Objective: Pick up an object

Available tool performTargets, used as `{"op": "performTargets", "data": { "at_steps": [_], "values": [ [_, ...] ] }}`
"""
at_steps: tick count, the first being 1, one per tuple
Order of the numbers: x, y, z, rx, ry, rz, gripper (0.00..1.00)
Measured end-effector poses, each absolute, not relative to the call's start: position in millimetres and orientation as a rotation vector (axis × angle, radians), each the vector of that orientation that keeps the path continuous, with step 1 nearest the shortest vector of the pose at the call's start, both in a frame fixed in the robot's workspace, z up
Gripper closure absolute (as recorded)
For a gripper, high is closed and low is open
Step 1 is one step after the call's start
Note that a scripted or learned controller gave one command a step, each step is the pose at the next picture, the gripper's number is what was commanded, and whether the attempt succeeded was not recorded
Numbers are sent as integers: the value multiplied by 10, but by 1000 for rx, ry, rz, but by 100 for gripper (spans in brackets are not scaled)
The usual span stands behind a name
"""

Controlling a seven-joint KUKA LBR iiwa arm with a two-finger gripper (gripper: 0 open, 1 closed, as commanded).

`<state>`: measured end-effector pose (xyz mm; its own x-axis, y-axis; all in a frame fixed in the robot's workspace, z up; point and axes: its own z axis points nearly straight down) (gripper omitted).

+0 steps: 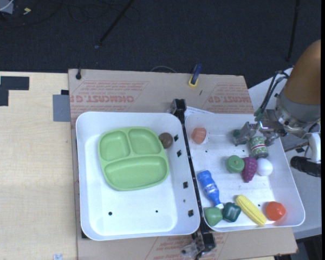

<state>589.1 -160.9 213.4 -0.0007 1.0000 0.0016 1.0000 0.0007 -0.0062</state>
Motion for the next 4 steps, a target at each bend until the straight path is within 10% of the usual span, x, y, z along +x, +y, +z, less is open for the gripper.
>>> {"op": "performTargets", "data": {
  "at_steps": [3,4],
  "values": [
    [6001,-1678,872,-2222,-2217,2,0],
    [6001,-1690,979,-2226,-2212,2,100]
  ]
}}
